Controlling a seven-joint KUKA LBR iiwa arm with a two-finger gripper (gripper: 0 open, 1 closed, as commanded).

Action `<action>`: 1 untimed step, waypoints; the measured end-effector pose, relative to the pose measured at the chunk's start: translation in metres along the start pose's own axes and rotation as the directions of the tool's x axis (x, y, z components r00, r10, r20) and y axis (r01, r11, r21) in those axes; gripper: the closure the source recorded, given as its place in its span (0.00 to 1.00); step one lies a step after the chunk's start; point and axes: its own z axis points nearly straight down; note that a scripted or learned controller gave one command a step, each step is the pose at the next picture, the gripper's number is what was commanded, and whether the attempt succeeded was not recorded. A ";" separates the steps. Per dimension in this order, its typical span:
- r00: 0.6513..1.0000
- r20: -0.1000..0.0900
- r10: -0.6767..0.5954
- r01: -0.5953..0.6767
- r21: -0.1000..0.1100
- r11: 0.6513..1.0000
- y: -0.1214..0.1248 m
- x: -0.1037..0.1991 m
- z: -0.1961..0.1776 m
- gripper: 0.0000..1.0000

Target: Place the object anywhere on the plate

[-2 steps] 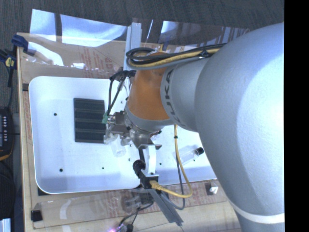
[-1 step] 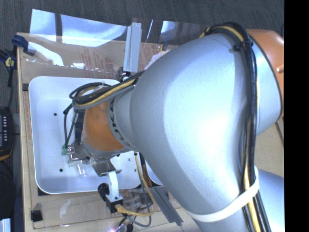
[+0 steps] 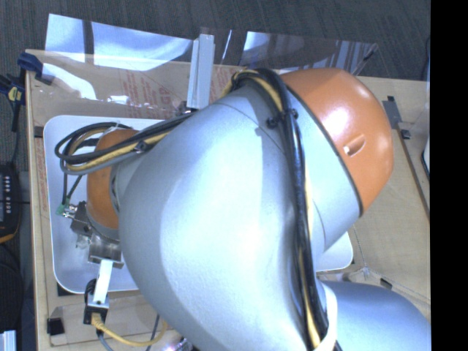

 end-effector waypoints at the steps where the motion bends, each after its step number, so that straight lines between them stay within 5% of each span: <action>1: 0.973 0.000 -0.230 0.230 -0.002 0.973 0.020 -0.047 -0.095 1.00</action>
